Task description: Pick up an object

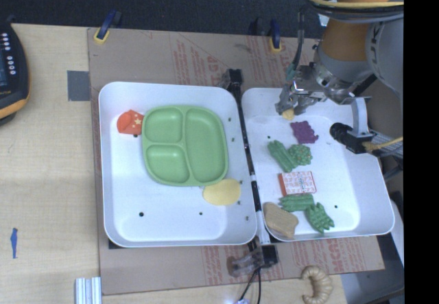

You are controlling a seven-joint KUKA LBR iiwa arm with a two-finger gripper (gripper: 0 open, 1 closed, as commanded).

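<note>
Croissant toy (317, 283) front; hand (289, 108) over right bin (370, 200).

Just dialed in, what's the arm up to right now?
The grey arm's gripper is down at the far edge of the right white bin, right at a small yellow piece. Whether it has a hold cannot be told. Nearby lie a purple toy and green toys. The left white bin holds a green divided plate.
</note>
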